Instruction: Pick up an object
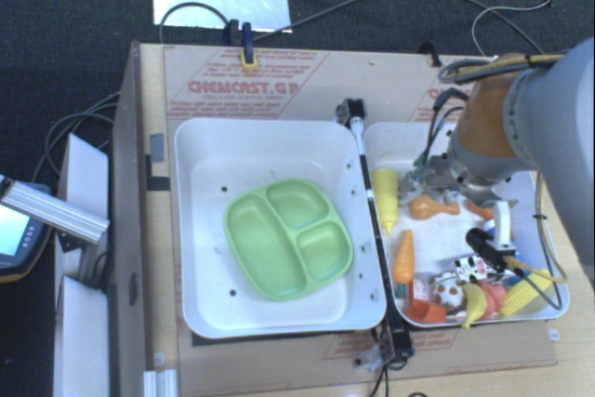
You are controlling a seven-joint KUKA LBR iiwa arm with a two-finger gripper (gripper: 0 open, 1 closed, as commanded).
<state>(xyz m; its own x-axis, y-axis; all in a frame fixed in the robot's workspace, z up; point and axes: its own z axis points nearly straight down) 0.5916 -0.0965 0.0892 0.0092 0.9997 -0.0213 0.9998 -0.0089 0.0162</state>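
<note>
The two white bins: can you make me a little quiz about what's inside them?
1. True or false: the light green divided plastic plate lies in the left white bin.
2. Which toy lies along the right white bin's left wall? A) yellow plastic bottle B) blue cup C) red ball
3. Fill in: the orange plastic carrot lies just below the yellow ____.

Key: 1 true; 2 A; 3 bottle.
</note>
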